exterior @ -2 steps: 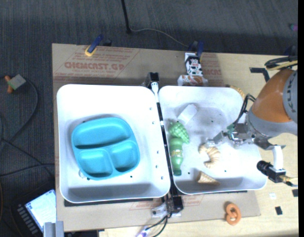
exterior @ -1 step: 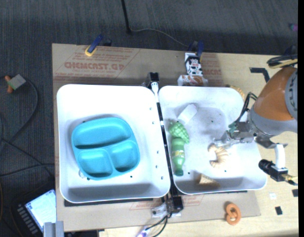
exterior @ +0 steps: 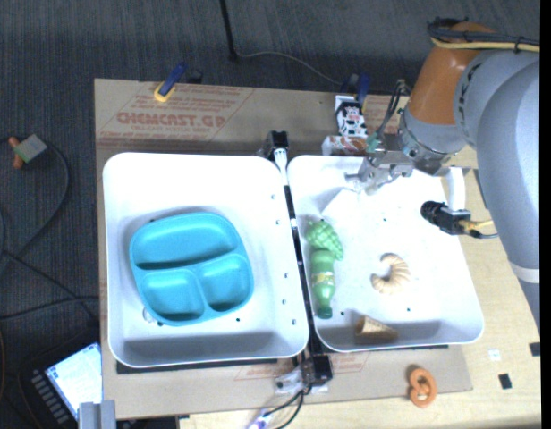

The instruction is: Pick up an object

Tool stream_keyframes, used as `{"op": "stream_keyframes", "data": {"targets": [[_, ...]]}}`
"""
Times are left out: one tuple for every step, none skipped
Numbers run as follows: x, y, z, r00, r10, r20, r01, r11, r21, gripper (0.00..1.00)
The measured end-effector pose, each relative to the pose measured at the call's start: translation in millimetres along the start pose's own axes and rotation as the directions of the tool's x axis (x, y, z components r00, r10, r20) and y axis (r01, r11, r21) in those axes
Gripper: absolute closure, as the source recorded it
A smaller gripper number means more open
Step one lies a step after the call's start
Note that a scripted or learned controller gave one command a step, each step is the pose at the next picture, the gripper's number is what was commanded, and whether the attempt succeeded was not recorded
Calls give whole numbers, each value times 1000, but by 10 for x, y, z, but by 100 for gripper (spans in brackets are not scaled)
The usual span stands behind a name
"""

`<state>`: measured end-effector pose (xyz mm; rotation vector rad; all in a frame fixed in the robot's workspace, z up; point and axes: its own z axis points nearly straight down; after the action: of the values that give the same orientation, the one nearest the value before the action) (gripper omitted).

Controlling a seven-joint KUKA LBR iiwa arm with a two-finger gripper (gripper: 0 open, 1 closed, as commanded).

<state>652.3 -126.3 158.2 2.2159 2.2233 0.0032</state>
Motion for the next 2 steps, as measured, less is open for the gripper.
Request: {"op": "stream_keyframes", "data": {"targets": [[256, 156, 403, 1000, 1, 3, -1, 1000, -19, 100], [-678, 62, -40, 1000, 4, 4, -4, 1000, 2, 100]]}}
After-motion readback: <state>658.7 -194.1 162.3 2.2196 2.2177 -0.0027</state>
